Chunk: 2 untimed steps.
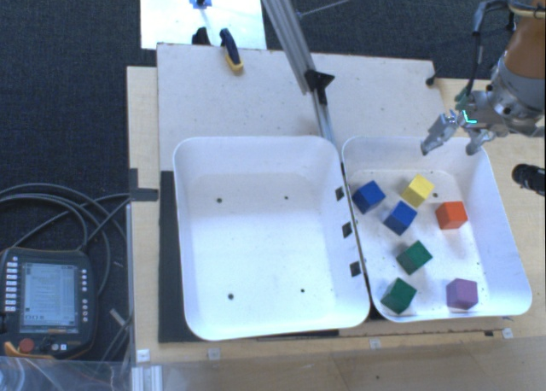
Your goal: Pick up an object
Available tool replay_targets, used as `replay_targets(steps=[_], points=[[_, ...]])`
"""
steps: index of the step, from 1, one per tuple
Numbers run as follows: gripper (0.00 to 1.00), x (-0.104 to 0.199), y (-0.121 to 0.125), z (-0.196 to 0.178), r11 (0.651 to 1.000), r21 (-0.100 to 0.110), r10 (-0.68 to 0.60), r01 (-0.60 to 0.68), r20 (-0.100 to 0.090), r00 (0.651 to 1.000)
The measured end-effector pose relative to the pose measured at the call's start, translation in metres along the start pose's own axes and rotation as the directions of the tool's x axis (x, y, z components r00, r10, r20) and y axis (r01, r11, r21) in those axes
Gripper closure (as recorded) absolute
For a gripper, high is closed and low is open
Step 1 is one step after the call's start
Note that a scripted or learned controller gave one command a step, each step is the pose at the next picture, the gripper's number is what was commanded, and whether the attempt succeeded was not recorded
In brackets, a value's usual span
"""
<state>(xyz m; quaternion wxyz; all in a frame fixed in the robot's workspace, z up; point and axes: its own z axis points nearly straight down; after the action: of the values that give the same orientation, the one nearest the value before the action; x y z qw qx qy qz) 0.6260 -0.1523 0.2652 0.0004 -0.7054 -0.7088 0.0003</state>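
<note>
My gripper [455, 137] hangs over the far edge of the right bin [505, 236], open, with nothing between its fingers. Below it in that bin lie several cubes: a yellow cube [419, 189] nearest the gripper, two blue cubes [368, 195] [399, 217], an orange cube [451, 214], two green cubes [414, 256] [398, 294] and a purple cube [461, 293]. All of them rest on the bin floor, apart from the gripper.
The left bin [192, 236] adjoins the right one. A slanted metal pole [286, 22] rises from between the bins' far ends. A teach pendant [47, 295] and cables lie at the lower left, off the bench.
</note>
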Motion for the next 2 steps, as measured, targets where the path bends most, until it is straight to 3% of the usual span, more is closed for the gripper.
replay_targets(steps=[1, 2], points=[[0.0, 0.0, 0.001, -0.002, 1.0, -0.003, -0.001, 0.001, 0.001, 1.0], [0.0, -0.008, 0.005, 0.055, 1.0, 0.001, 0.003, -0.003, 0.001, 1.0]])
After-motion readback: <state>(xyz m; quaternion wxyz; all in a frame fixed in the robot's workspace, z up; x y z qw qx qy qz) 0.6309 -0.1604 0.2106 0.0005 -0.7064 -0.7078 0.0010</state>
